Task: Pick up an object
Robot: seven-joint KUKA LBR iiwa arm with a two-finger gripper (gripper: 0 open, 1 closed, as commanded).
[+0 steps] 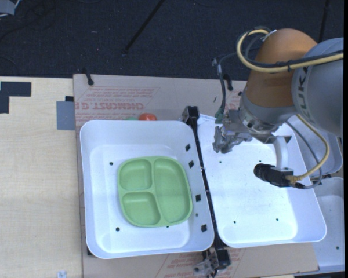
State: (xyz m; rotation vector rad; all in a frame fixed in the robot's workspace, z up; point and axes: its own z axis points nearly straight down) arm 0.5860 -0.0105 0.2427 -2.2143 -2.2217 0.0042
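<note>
A pale green divided plate (154, 190) with three compartments lies flat in the middle of the left bin (95, 213). A small red-orange thing (147, 117) shows just beyond that bin's far rim, on the cardboard, with a bit of green beside it. My gripper (222, 144) hangs over the far left part of the right bin (261, 225), close to the divider between the bins. Nothing shows between its fingers, and the plate lies well to its left.
The two bins meet at a black clamped divider (198, 172). Cardboard (122, 100) lies under and behind the bins. A light wooden bench top (29, 184) stretches to the left, with dark patches at its far edge.
</note>
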